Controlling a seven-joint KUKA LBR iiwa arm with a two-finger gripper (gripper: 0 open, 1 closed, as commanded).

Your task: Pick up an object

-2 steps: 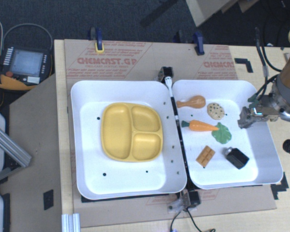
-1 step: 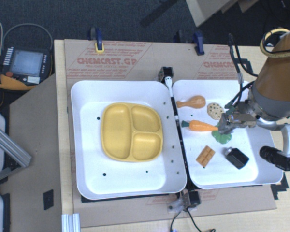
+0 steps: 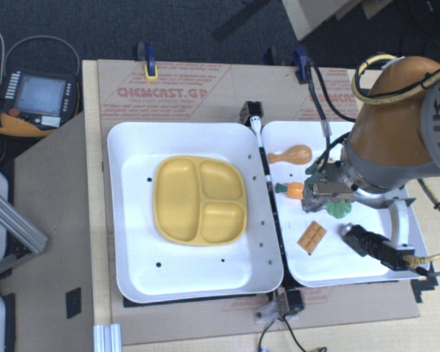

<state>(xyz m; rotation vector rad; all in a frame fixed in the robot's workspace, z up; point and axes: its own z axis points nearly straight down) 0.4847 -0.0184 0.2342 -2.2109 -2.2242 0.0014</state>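
Arm (image 3: 396,116) with its orange band rises closest to us, over the right bin (image 3: 330,266). Its gripper (image 3: 321,194) hangs low near that bin's middle, and we cannot tell how wide it stands. We see a green piece (image 3: 340,209) partly under it, on the side toward the near edge. An orange carrot (image 3: 294,190) lies just beside it toward the left wall, long axis pointing at it. Farther out, a brown block (image 3: 312,236) sits nearer the near edge and a tan drumstick (image 3: 290,155) nearer the far edge. We judge the green piece or the carrot the likeliest target.
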